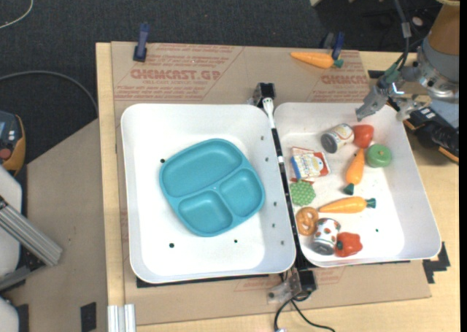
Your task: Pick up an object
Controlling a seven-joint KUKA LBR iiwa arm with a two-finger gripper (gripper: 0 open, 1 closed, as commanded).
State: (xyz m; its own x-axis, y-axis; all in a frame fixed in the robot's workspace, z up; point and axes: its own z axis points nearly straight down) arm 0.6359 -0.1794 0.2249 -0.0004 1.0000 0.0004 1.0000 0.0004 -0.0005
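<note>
Right bin, upper part: the gripper hovers over the bin's upper rim, touching and holding nothing. The nearest object, a small can, lies just below and left of it in the frame, on its side, long axis running left-right with a slight tilt. Whether the gripper is parted or closed cannot be told.

Blue divided plate in left bin.
</note>
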